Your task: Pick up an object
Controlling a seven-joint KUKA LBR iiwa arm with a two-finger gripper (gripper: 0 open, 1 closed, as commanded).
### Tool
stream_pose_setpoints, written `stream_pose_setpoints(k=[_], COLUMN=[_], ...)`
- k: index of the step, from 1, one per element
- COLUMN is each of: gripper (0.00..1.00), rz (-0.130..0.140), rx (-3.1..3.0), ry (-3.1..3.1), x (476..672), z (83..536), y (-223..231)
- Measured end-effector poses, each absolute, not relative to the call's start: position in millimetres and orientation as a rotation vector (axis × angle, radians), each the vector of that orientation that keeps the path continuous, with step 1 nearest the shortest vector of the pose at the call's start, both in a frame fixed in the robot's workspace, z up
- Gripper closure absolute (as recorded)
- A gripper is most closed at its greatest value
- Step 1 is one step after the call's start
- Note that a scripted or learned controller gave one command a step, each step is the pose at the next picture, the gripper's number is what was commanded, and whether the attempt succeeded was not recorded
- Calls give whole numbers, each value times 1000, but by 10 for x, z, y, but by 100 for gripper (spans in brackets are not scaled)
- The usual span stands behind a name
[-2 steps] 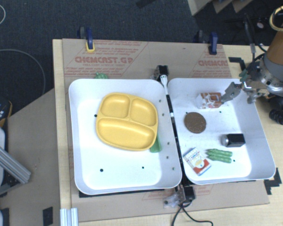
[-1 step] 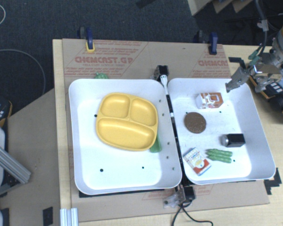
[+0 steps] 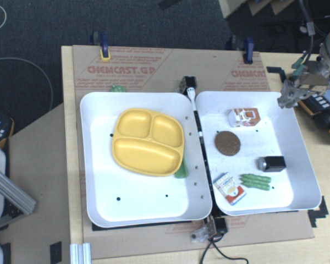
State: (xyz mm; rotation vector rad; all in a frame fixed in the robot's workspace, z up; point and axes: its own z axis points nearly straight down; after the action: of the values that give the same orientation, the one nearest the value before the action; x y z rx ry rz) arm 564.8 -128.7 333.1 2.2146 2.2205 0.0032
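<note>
Currently: gripper (image 3: 290, 96) at right bin's (image 3: 302, 153) far rim, grip state can't tell, prob. empty. Brown disc (image 3: 227, 143) mid-bin; black block (image 3: 271, 163), green beans (image 3: 256, 181) nearer. Pick not yet done.

Open white floor across the right shallow white bin (image 3: 297, 147), from centre out to three o'clock. Obstacles ring it: round brown disc (image 3: 227, 143), small black block (image 3: 271, 163), green bean pods (image 3: 256, 181), two small cartons.

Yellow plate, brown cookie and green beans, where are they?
Yellow plate (image 3: 148, 142): camera view, middle divider.
Brown cookie (image 3: 227, 143): camera view, its centre.
Green beans (image 3: 256, 181): camera view, middle of the pods.
</note>
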Motion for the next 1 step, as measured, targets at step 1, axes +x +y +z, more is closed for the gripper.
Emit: stream_pose_setpoints(k=[1], gripper=[100], rz=[4], rx=[2220], ry=[2206], x=[5440], z=[4112], y=[-1994])
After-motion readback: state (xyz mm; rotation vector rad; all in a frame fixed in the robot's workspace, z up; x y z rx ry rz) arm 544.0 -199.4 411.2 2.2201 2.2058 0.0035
